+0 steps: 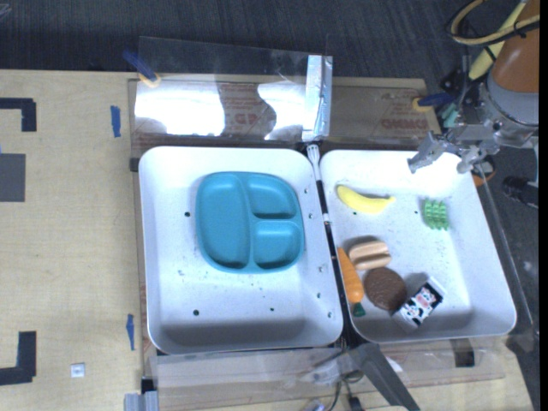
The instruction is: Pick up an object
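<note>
Two white bins sit side by side on the counter (68,229). The left bin (163,306) holds a blue divided tray (250,221), lying flat near its centre. The right bin (479,306) holds six small things: a banana (363,199) near the far left, a green block (436,214) towards the far right, a bun (370,252) at the middle, a carrot (351,281) along the left wall, a brown disc (384,288) just beside the carrot and touching the bun's near edge, and a black-and-white carton (422,303) just right of the disc.

The arm (516,75) enters from the right, its orange band visible at the top right corner. The tool (451,157) hangs over the far right corner of the right bin, above a bright glare patch on the bin floor. Whether its fingers are spread or pressed together cannot be told; nothing shows between them.

The green block lies nearest the tool, just in front of it and apart from it. The banana lies to the tool's left, farther off. The remaining things lie well apart from the tool, in the near half of the bin.

A clear panel (231,97) stands behind the left bin.
</note>
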{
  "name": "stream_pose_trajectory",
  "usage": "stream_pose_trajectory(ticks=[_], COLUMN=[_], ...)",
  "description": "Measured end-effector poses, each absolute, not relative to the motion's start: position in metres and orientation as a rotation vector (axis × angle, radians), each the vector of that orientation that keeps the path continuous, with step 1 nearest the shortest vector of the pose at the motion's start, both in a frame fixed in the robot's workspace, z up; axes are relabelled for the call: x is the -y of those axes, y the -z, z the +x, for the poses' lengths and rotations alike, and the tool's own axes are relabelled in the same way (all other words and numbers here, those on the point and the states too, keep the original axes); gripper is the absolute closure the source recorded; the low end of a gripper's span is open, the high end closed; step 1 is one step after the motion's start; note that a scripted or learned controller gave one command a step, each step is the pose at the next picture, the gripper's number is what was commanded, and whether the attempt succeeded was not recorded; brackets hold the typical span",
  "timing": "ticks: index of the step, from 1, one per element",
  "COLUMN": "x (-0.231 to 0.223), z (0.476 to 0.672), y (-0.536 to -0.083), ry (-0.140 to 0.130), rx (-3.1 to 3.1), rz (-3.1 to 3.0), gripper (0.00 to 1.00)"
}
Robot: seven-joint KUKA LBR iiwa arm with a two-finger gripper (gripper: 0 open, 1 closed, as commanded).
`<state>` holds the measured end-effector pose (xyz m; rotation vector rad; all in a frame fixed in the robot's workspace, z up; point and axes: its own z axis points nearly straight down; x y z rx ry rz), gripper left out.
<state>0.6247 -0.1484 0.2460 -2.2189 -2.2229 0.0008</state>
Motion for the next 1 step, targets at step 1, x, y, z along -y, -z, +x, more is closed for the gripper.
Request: stream_pose_trajectory(ticks=[1], x=[0.1755], z=[0.634], y=[-0.1327], ry=[-0.012], rx=[2.181], rz=[-2.247], gripper=[0.0])
